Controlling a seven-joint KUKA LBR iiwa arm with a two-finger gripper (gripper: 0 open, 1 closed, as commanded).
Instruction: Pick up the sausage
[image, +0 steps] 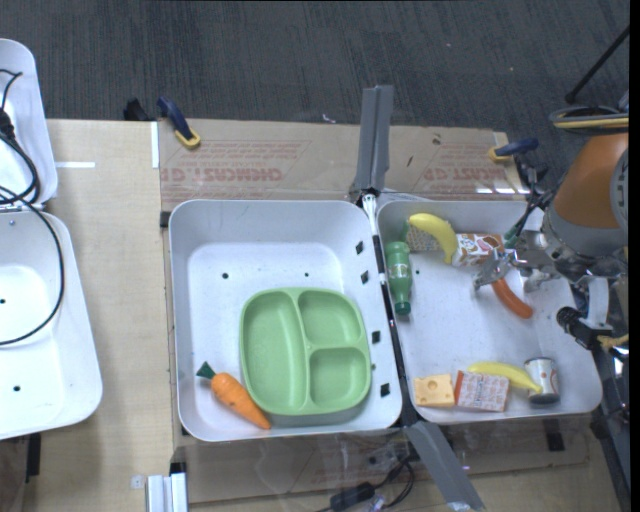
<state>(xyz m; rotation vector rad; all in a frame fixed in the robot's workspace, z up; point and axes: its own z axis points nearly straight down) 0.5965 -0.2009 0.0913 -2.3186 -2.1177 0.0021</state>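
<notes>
The sausage (515, 300) is a short orange-red stick lying at a slant on the floor of the right bin (450, 340), near its right wall. My gripper (508, 270) hangs just above the sausage's upper left end, with the grey arm and its orange band (590, 185) rising behind it to the right. The gripper's metal parts overlap that end of the sausage, so I cannot see whether they touch. The rest of the sausage lies in plain sight on the bin floor.
The right bin also holds a banana (432, 232), a snack packet (478, 246), a green bottle (399, 277), a cheese wedge (433, 389), a cracker packet (483, 392), a second banana (505, 373) and a small can (542, 380). The left bin has a green divided plate (305, 350) and a carrot (234, 396).
</notes>
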